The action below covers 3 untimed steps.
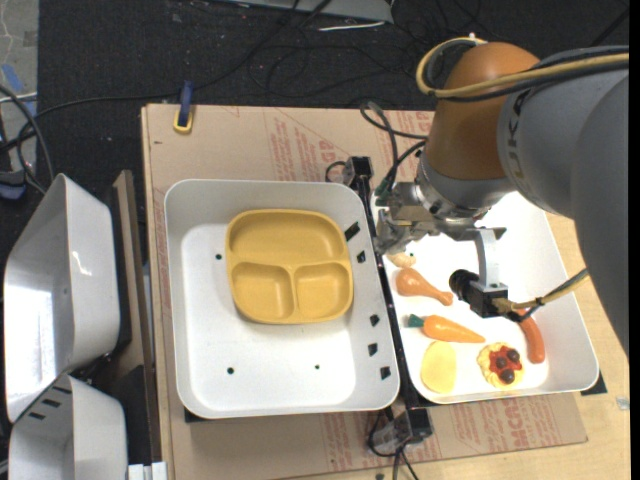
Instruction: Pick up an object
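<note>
My gripper [397, 230] hangs low over the far left corner of the right bin [562, 268], close against the wall this bin shares with the left bin [200, 368]. My wrist and its metal housing cover it from above, so I cannot tell whether it is apart or together, nor whether anything sits in it. The things I might lift all lie in the right bin, nearer the camera than my gripper. A small pale piece [402, 260] lies just beside it, almost under its tip. The tan drumstick [421, 286] comes next, near but apart from me, with its narrow end pointing toward the bin's middle. Further toward the near rim the orange carrot [452, 330] lies crosswise, with the yellow round slice [438, 368] just beyond it. The small pizza [500, 363], dotted with red, lies beside that slice. The reddish sausage [534, 340] is just beside the pizza, well apart from my gripper. The left bin holds a yellow divided plate [290, 265], lying flat and upright.
</note>
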Each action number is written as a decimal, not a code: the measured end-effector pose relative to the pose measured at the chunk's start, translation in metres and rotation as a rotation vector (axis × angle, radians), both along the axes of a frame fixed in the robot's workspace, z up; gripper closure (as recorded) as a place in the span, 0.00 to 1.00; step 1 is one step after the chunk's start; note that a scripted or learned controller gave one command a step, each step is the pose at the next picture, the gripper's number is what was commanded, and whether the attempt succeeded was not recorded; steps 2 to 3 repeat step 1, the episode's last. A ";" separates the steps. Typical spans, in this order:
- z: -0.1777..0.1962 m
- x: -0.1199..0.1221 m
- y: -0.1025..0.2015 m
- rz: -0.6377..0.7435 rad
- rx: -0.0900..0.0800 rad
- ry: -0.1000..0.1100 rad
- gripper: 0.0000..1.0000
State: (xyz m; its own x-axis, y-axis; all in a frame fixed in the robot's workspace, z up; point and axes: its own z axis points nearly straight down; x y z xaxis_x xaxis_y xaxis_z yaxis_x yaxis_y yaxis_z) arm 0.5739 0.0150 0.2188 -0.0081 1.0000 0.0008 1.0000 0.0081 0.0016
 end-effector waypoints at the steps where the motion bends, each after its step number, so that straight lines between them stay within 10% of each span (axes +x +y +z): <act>1: -0.002 0.024 0.052 0.001 0.001 -0.001 1.00; 3: -0.002 0.024 0.052 0.001 0.001 -0.001 1.00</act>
